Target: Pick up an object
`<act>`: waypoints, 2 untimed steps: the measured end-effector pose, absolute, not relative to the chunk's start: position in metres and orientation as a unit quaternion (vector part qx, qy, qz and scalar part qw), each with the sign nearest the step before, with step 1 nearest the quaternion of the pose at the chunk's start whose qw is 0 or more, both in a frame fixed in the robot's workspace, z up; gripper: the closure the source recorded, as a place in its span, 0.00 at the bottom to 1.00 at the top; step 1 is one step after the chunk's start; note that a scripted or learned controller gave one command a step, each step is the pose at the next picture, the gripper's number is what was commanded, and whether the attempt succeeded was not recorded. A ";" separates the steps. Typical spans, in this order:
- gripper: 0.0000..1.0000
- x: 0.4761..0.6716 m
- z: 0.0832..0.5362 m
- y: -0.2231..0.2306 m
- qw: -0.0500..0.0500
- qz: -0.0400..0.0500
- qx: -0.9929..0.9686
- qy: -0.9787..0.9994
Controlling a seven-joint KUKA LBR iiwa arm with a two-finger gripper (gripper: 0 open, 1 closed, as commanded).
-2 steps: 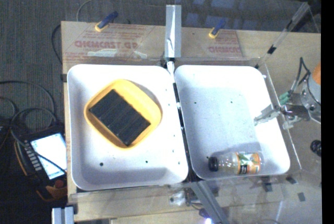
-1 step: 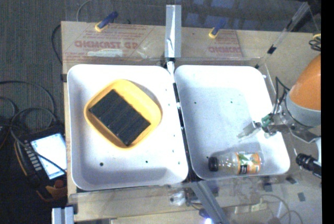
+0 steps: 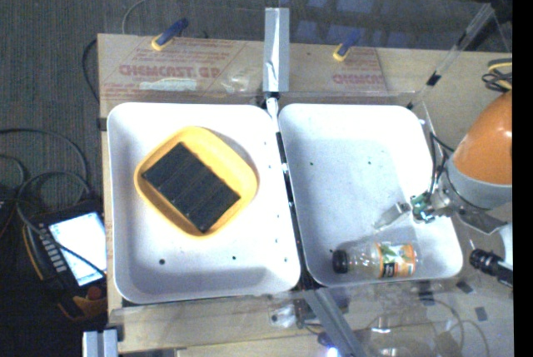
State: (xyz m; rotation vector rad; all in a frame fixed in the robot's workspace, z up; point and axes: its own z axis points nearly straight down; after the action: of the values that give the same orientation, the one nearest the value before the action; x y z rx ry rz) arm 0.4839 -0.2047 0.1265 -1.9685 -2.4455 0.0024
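The tool (image 3: 414, 209) hangs over the near right part of the right bin (image 3: 358, 126), its tip small and blurred, so whether it is spread or closed cannot be told, and nothing shows between its tips. Just below and slightly left of the tool, a clear plastic bottle (image 3: 376, 258) with a dark cap and orange label lies on its side against the bin's near wall. Far to the tool's left, in the left bin (image 3: 125, 264), a yellow dish with a dark ribbed insert (image 3: 196, 180) rests apart from everything else.
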 end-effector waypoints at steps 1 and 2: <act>0.00 0.494 0.092 -0.200 -0.005 -0.001 -0.639 -0.769; 1.00 0.498 0.103 -0.199 -0.007 -0.003 -0.638 -0.770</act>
State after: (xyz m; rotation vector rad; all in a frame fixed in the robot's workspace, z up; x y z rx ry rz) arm 0.4975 -0.1993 0.1025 -2.0144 -2.4300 -0.0109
